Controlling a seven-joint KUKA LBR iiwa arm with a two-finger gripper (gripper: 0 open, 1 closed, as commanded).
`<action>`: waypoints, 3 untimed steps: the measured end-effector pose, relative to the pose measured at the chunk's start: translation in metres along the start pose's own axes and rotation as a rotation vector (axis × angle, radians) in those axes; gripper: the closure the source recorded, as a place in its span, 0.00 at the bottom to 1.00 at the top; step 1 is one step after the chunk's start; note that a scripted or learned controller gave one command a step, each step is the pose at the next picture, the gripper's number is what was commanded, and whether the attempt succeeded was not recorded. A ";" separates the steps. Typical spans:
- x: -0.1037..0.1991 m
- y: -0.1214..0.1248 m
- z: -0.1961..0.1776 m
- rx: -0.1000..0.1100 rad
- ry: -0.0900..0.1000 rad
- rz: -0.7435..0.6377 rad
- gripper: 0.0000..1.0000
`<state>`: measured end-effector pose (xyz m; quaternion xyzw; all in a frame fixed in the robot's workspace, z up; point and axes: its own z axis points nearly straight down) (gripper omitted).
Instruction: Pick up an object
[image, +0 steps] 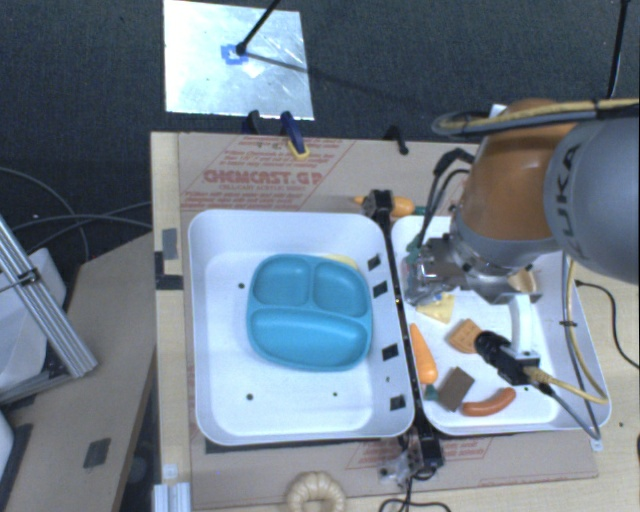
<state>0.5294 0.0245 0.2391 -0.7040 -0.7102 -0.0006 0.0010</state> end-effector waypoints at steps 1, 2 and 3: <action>0.035 -0.036 0.024 0.001 -0.001 0.002 1.00; 0.037 -0.042 0.007 -0.003 -0.001 0.003 1.00; 0.042 -0.033 0.005 -0.002 -0.001 0.003 1.00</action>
